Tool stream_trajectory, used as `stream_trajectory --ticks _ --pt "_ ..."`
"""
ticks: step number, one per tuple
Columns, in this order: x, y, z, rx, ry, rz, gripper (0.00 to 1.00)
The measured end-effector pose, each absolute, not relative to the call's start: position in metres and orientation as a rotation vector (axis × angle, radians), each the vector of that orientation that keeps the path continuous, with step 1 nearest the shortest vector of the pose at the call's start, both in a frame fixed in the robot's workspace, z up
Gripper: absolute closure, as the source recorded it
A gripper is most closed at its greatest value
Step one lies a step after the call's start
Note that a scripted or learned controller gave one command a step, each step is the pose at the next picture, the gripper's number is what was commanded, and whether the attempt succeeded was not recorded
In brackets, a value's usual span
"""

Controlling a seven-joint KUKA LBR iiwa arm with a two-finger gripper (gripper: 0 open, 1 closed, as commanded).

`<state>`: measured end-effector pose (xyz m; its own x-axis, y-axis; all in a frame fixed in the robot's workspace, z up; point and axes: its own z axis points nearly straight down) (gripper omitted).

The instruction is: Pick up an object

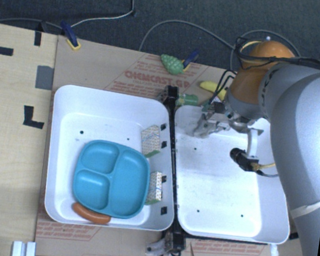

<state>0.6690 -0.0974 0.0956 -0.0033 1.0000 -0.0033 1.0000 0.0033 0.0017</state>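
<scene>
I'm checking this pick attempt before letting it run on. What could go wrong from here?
1. The pincer hangs over the right bin, while the blue plate, orange sausage and small packets all lie in the left bin; closing here likely grabs nothing.
2. It sits close to the divider between the bins, so descending may strike the rim.

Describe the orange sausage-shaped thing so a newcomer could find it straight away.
Start at the left bin, the one holding the blue divided plate. Look along that plate's near edge, at the bin's front left: the orange sausage lies there on its side, the bin's lone orange, rod-shaped item.
</scene>
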Motion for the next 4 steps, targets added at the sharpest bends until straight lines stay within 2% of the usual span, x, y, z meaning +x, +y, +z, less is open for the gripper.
stream_trajectory --ticks 1,3,4 --pt "0.621 -0.062 0.185 2.218 2.224 0.001 1.0" --pt "0.604 0.09 0.184 2.219 2.227 -0.002 1.0" --pt "0.604 0.089 0.184 2.22 2.226 -0.002 0.0"
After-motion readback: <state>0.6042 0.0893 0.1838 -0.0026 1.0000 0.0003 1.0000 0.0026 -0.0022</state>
